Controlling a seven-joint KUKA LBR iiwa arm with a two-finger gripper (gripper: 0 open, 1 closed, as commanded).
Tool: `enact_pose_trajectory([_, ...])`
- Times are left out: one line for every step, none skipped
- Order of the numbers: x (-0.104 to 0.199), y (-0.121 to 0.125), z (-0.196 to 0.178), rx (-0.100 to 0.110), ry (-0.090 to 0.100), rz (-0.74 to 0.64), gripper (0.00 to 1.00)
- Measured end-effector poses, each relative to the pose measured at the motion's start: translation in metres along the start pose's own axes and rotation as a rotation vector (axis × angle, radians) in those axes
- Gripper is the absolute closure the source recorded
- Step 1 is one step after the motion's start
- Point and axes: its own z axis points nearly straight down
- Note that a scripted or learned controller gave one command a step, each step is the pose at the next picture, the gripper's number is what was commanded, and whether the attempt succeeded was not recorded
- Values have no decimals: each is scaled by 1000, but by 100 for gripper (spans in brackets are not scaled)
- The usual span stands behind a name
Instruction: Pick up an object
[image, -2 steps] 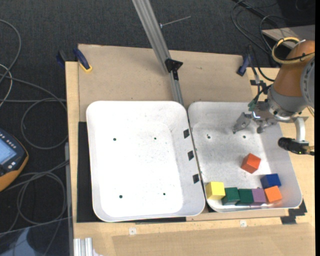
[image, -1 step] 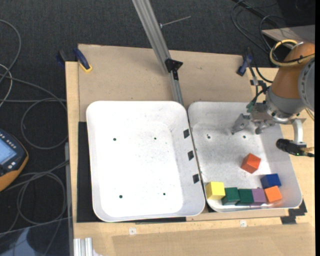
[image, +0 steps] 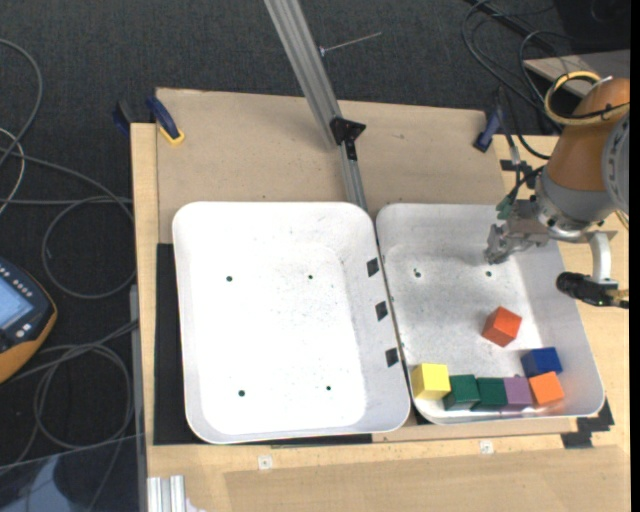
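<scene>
My gripper (image: 497, 250) hangs over the far part of the right bin (image: 440, 245), above its floor, with nothing visible between its fingers. A red-orange cube (image: 502, 326) lies alone on the bin floor, nearer the camera than the gripper. Along the near rim sit several cubes in a row: yellow (image: 432, 380), two green ones (image: 462, 390) (image: 491, 392), a purple one (image: 518, 391) and an orange one (image: 546, 387). A blue cube (image: 541, 361) rests just behind the orange one.
The left bin (image: 200, 300) lies beside the right one, with black clips (image: 381, 310) on the shared rims. A slanted metal pole (image: 320, 95) rises from the bench behind the bins. Blue clamps (image: 165, 120) hold the board corners.
</scene>
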Motion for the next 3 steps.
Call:
enact_pose_trajectory([2,12,-53,-7,-1,0,100])
enact_pose_trajectory([11,18,-114,-8,-2,-1,100])
enact_pose_trajectory([11,20,-166,-7,-2,0,100])
